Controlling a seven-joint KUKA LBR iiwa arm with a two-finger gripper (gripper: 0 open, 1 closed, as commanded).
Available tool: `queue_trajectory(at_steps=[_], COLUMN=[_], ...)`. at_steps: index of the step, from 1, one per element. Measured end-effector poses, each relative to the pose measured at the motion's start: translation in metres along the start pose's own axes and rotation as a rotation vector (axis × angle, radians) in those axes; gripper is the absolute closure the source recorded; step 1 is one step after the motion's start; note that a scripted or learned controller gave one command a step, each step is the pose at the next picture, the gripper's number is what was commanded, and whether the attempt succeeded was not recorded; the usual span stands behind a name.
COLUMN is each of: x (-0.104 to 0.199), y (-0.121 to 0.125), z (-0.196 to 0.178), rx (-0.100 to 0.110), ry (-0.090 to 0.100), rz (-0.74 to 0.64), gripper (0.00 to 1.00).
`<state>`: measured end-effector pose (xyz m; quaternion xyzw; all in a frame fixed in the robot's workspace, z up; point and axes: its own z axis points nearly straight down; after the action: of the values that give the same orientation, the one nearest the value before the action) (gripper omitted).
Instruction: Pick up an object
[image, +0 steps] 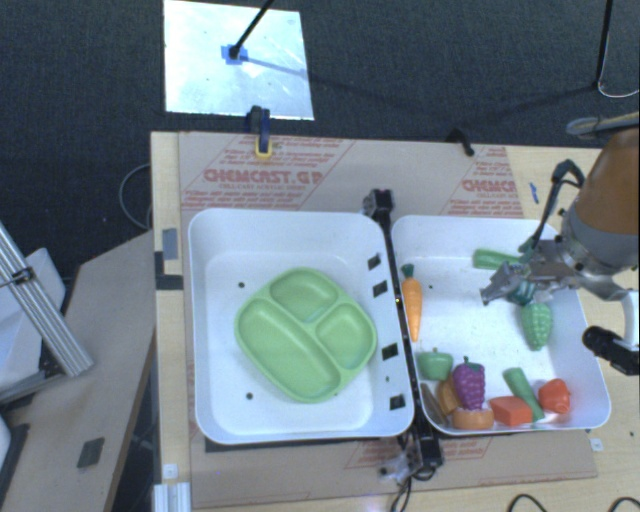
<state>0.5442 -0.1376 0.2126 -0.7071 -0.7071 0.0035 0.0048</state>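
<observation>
The gripper (512, 290) is seen low over the right bin (440, 245), towards its far right part; whether it is open or shut, & whether anything is held, can't be told, the tip being blurred. A green corn cob (537, 324) lies just near of it, approx. touching. A long green vegetable (493, 259) lies just to its far left. The arm (610, 205) reaches in from the right, w/ its orange band above the wrist.

Items counted in the right bin: 1 carrot (411, 301) beside the left wall, well apart from the gripper; along the near wall, 1 green pepper (435, 363), 1 purple grape bunch (468, 383), 1 green pod (521, 389), 1 red block (511, 411), 1 red-orange tomato (554, 396), plus orange pieces (470, 419) crowded under the grapes, number not clear.

The left bin (225, 250) holds 1 green divided plate (305, 335) w/ 3 compartments. Both bins are set on a brown board (300, 170), w/ a clamp (261, 130) at its far edge.
</observation>
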Motion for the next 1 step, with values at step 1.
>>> queue_trajectory(at_steps=[1], x=[0.0003], y=[0.0027], z=[-0.0068], rx=[-0.013], ry=[-0.002], rz=[-0.003], gripper=[0.00])
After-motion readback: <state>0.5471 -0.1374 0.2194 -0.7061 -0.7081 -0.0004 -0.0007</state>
